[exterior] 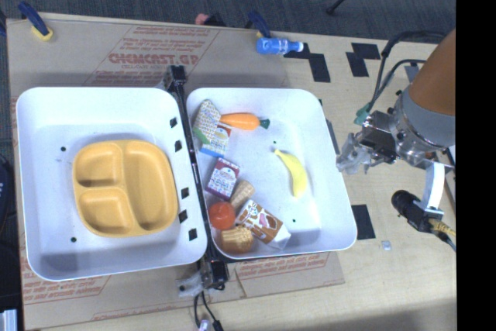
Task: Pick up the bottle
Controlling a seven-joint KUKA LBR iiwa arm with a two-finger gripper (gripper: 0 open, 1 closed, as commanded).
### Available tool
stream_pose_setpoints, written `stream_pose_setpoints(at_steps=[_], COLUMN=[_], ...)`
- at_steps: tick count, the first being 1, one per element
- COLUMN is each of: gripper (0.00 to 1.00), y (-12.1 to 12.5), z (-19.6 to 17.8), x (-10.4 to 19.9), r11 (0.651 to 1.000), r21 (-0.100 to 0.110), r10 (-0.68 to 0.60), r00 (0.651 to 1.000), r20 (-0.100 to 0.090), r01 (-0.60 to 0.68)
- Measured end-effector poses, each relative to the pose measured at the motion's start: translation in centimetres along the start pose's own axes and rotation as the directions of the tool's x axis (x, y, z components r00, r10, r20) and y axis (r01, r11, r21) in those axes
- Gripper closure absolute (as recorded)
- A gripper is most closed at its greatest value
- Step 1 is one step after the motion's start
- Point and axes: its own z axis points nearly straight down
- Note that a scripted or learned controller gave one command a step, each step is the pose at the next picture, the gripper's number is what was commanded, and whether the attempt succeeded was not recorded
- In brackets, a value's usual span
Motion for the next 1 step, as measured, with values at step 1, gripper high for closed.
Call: stream_pose_setpoints(at_steps=[1], gripper=[1.0], y=[0.07], z=[-2.1], x=[-0.3], r11=[0.982], r21=[0.0], r10=[0.189], r00=[0.982], r20=[0.001], r01=[-0.189])
